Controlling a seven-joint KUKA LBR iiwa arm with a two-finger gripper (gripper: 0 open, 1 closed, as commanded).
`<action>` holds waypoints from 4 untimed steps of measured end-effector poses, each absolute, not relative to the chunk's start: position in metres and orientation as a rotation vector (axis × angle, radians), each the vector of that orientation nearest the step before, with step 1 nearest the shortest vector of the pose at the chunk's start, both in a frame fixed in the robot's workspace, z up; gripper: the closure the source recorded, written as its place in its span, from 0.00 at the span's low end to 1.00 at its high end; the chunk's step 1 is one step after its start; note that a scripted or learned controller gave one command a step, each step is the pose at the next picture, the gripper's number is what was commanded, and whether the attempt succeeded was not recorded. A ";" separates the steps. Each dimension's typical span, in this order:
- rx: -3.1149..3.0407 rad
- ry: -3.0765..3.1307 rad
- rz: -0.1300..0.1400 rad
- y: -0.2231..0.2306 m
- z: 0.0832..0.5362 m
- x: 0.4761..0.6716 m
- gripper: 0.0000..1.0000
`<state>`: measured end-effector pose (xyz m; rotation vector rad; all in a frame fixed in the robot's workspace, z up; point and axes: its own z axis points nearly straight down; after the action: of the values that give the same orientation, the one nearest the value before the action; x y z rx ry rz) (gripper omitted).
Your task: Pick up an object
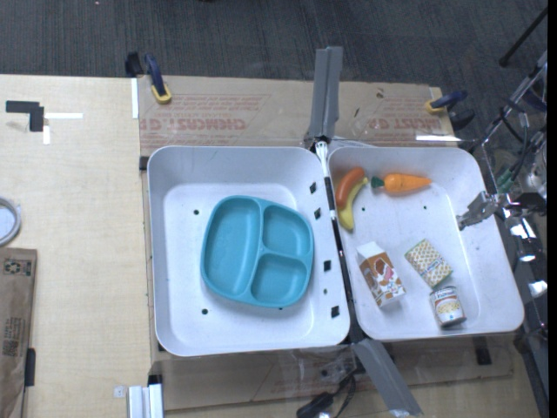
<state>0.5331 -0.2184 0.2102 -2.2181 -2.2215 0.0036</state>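
Claw at right bin's right edge, state unclear; orange plastic carrot near far edge; blue divided plate in left bin.

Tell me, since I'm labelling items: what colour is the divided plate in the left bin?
Light blue, turquoise-like; the divided plate shows clearly in the camera view.

We are seeing our end effector showing as slim grey metal fingers with bright silver parts behind them, and thin dark cables are trailing around its body.
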 end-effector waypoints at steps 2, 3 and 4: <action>-2.325 -2.112 0.003 -0.191 0.178 0.505 0.00; -2.163 -2.275 0.003 -0.175 0.104 0.539 0.00; -2.504 -1.857 0.036 -0.183 0.093 0.651 0.00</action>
<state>0.6509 -0.1827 0.0930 -2.5042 -1.8567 0.0362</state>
